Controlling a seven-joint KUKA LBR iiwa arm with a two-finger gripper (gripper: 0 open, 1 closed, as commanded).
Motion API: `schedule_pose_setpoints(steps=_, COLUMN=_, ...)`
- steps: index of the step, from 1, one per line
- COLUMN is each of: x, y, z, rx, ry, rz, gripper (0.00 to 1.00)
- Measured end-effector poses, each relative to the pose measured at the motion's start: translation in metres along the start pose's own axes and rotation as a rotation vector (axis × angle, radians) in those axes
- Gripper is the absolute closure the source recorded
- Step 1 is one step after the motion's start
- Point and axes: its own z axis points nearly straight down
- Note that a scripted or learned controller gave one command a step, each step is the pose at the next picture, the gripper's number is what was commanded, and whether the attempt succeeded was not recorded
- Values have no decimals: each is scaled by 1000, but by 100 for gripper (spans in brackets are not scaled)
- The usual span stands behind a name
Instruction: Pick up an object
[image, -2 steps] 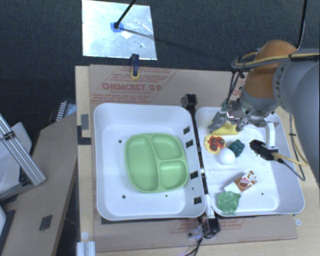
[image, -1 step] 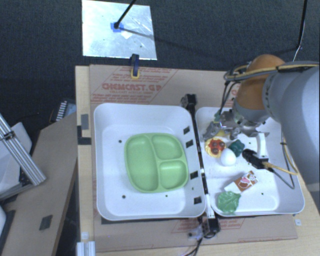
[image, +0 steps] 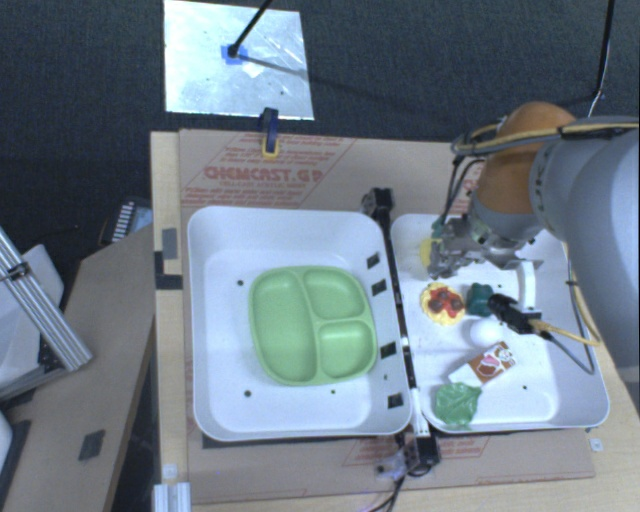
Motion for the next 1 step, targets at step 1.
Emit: schedule_pose_setpoints(steps=1, x=2, y=-2, z=-44, rx=-16, ry=-2, rz=0, gripper=100)
